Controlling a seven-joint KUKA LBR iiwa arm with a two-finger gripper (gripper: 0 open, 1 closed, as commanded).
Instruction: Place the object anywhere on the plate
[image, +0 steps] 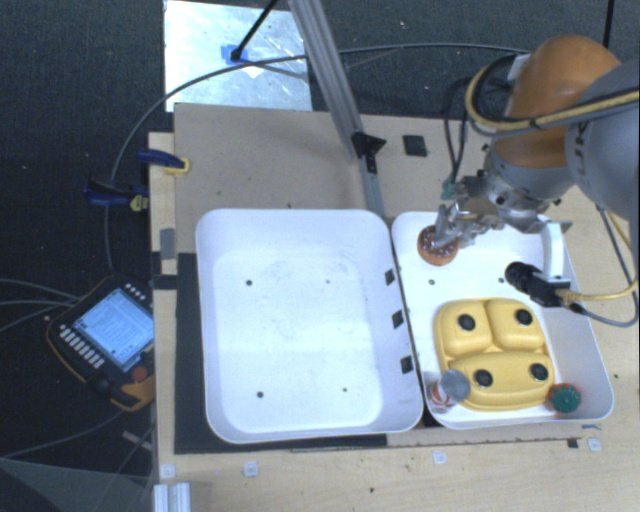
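Brown object (437, 248) directly beneath gripper (449, 226); touching.

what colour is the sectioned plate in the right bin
Yellow, with dark dots in its sections; the plate shows in the camera view.

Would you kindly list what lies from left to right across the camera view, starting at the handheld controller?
Handheld controller → left bin → brown round object under the end effector → yellow plate → green ball.
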